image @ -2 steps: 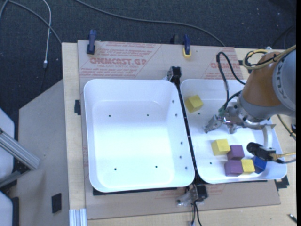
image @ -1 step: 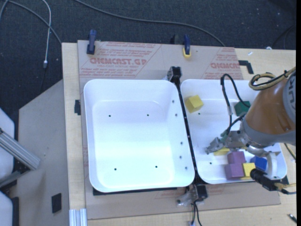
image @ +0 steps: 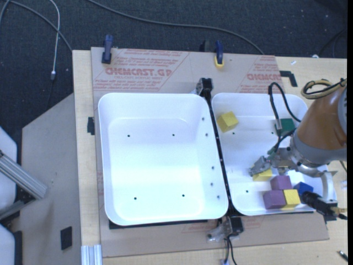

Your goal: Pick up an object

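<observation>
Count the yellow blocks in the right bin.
3. One yellow block sits apart near the bin's upper left. A second yellow block lies under the gripper. A third yellow block sits between the purple blocks. The arm may hide more.

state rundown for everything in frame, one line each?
gripper: low in the right bin, over a yellow piece; grip unclear
right bin: holds all the blocks
left bin: flat on the bench
yellow block: alone near the right bin's far-left corner
green block: beside the arm
purple blocks: clustered with a yellow and a blue block at the near edge
</observation>
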You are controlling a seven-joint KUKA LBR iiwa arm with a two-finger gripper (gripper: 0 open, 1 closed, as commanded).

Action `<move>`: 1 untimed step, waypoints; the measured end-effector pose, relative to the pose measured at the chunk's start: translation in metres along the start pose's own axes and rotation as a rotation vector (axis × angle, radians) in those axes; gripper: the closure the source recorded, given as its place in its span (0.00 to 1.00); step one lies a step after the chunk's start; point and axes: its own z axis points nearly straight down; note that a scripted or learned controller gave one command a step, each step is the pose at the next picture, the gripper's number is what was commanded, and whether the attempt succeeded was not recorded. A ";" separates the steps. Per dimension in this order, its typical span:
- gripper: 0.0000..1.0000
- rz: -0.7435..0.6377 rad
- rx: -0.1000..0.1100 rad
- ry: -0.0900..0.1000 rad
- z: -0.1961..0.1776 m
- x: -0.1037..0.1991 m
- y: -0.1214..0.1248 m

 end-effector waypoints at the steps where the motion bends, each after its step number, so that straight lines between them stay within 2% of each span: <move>1: 0.00 -0.001 0.000 0.001 0.000 0.001 0.000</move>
